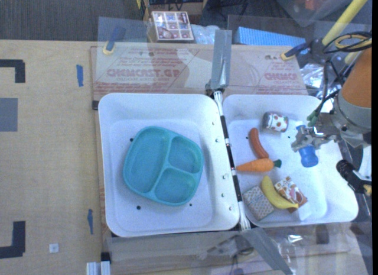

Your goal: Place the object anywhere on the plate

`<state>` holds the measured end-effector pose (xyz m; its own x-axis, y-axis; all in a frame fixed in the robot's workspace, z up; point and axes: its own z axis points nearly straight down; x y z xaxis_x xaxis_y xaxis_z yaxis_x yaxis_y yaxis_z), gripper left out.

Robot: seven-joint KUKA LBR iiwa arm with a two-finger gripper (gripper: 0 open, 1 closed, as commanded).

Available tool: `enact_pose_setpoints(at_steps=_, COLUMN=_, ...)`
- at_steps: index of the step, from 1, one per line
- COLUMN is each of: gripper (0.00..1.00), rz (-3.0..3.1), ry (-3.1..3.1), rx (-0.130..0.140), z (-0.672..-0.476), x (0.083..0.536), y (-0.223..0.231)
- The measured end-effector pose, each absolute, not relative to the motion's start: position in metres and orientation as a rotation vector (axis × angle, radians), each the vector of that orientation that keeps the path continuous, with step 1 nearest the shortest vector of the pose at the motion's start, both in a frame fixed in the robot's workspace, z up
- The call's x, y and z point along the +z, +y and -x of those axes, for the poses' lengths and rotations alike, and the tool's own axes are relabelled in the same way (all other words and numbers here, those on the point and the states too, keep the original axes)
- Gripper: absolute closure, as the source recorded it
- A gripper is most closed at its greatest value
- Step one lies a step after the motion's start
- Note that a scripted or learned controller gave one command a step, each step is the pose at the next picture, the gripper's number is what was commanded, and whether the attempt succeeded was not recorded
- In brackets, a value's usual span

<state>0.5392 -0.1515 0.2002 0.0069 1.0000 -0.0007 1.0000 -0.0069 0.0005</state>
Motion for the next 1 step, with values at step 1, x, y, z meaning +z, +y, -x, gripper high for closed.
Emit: enact_pose_setpoints(at_steps=1, gripper=1.0, rz=-2.147, ry=2.29, rx=0.001, z=-0.5377, x=0.227, y=-0.0894)
